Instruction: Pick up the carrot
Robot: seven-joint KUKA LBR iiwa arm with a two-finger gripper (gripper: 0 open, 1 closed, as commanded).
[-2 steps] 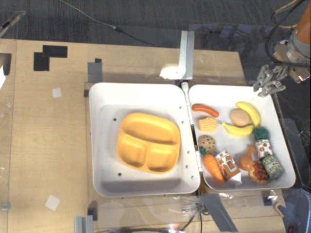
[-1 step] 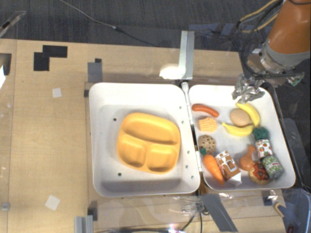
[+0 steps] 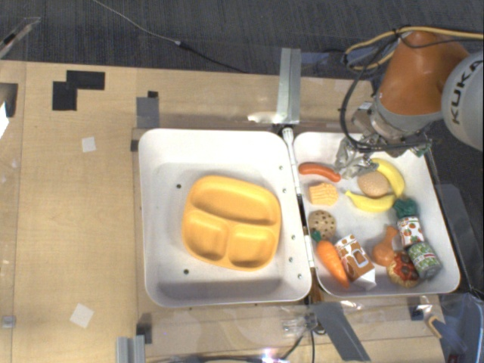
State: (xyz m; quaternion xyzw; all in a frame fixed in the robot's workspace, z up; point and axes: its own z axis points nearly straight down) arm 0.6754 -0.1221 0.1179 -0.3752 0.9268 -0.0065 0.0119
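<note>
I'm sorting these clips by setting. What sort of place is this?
Most likely a robotics lab bench, not a kitchen. Two white bins sit side by side on a wooden bench, the food looks like toys, among them a carrot and a banana, and a robot arm reaches in.

Bright, even overhead light, slightly soft focus.
Glare whitens the bins (image 3: 219,144) and the metal post (image 3: 289,82); soft shadows sit under the yellow tray (image 3: 227,221); small items look blurry.
</note>
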